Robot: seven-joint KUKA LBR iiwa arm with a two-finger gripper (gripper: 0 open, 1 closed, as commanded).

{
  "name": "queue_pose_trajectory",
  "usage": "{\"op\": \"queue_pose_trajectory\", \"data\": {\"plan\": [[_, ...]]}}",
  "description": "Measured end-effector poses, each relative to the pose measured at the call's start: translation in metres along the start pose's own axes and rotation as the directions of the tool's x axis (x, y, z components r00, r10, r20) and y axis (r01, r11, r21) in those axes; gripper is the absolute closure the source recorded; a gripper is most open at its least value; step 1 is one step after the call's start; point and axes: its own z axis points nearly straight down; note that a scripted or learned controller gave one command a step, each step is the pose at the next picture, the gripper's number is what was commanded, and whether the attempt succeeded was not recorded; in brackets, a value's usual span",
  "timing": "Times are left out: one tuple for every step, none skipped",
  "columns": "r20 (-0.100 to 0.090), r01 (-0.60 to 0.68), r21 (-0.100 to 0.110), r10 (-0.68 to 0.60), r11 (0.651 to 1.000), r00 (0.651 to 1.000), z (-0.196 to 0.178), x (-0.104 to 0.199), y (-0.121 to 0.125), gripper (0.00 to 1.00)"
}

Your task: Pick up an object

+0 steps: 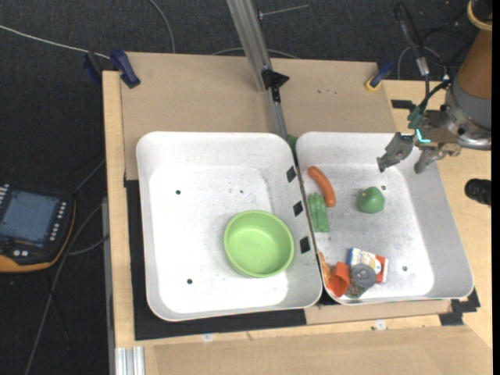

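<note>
Clutter sits mostly in the right bin [437,241]: an orange sausage-shaped piece [322,186] and a green block [317,212] lie against the dividing wall, a small green ball [372,200] rests alone near the middle, and a packet with a grey disc [361,273] crowds the near corner. The left bin [164,201] carries a green bowl [258,243]. The hand [410,156] hangs over the right bin's far edge, fingers spread and pinching nothing, likely poised there because the ball just below stands free of its neighbours on the tabletop [203,92].
</note>
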Motion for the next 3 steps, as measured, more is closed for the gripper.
{"op": "queue_pose_trajectory", "data": {"plan": [[0.000,0.000,0.000,0.000,1.000,1.000,0.000,0.000,0.000,0.00],[0.000,0.000,0.003,0.000,1.000,1.000,0.043,0.007,-0.001,0.00],[0.000,-0.001,0.005,0.001,1.000,1.000,0.101,0.000,0.004,0.00]]}}
